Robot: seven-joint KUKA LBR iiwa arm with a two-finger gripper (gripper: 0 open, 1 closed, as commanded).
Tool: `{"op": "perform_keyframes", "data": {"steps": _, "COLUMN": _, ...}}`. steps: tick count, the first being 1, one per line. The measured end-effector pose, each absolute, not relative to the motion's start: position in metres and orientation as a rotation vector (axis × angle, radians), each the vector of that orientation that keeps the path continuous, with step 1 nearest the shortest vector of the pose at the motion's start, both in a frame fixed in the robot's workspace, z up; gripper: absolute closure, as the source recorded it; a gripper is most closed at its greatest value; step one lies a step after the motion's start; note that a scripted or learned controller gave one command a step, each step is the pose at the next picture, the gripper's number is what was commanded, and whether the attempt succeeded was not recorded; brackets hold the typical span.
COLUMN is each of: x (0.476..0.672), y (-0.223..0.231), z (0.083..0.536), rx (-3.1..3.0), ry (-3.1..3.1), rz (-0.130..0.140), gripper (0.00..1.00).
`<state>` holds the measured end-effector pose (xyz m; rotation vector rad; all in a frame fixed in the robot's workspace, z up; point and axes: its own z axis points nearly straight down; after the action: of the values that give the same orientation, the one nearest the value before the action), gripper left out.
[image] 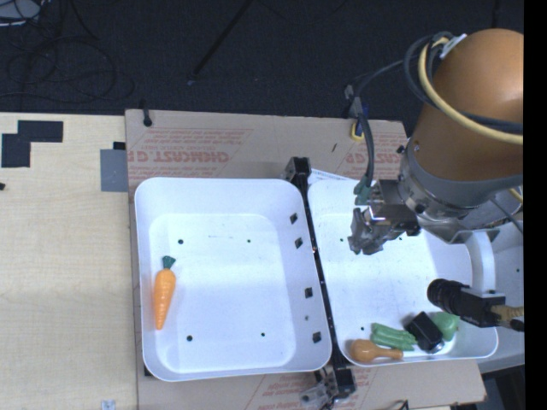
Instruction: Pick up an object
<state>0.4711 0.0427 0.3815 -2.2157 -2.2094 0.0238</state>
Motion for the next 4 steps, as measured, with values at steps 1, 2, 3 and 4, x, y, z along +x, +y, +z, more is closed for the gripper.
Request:
{"op": "perform_keyframes", "data": {"steps": 1, "x": 0.485, "y": 0.012, "z": 0.526, "rx": -2.230, "ry": -2.226, "rz": -0.014, "gripper": 1.00}}
{"op": "perform_keyframes", "data": {"steps": 2, "x": 0.538, "y": 0.021, "z": 0.314, "rx": -2.213, "ry": -2.212, "rz": 0.024, "gripper": 1.00}}
{"op": "perform_keyframes", "data": {"steps": 3, "x": 0.636, "y": 0.048, "z": 0.339, "rx": -2.220, "ry": -2.228, "rz": -0.004, "gripper": 1.00}}
{"op": "perform_keyframes", "data": {"steps": 4, "x": 0.644, "y": 0.029, "z": 0.306, "rx": -2.221, "ry": -2.218, "rz": 0.008, "gripper": 1.00}}
